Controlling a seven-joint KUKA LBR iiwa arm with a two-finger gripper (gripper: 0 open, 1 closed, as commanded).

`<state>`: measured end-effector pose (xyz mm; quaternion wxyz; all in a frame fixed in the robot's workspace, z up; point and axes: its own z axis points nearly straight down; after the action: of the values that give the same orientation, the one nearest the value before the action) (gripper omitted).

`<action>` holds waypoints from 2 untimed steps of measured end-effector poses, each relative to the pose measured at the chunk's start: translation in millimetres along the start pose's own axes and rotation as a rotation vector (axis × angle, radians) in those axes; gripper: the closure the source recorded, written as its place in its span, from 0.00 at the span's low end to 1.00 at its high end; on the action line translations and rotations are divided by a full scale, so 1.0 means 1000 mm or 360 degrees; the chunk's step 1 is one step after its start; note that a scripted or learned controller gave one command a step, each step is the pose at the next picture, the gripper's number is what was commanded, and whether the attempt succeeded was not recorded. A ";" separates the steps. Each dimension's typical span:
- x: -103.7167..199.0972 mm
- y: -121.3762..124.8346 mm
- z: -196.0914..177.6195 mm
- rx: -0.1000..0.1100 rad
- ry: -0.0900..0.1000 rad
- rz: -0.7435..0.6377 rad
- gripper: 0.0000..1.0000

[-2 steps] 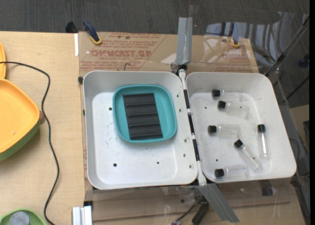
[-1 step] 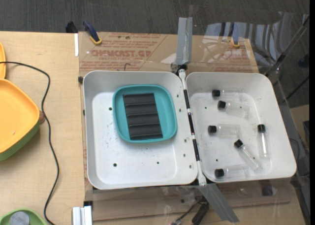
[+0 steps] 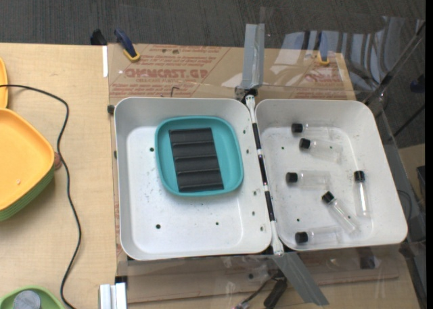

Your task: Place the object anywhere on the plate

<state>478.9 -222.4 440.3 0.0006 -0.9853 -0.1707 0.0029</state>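
Observation:
A teal plate (image 3: 232, 159) with rounded corners lies in the left white bin (image 3: 135, 186), toward its back. A dark ribbed rectangular block (image 3: 195, 159) rests on the middle of the plate. Several clear vials with black caps lie scattered in the right white bin (image 3: 379, 132): one near the back (image 3: 306, 127), one in the centre (image 3: 304, 178), one at the right (image 3: 362, 191), one slanted at the front right (image 3: 338, 210), and one at the front (image 3: 316, 236).
Stacked yellow and green dishes (image 3: 20, 165) sit on the wooden table at far left, with a black cable (image 3: 67, 186) running past them. Cardboard (image 3: 176, 71) lies behind the bins. A grey upright post (image 3: 254, 54) stands between the bins at the back.

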 end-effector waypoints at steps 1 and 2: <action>-0.001 0.000 -0.001 -0.0002 0.0004 0.0221 0.00; 0.004 0.001 0.000 -0.0002 0.0001 0.0220 0.00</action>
<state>483.0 -222.2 440.3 -0.0002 -0.9948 -0.1023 0.0025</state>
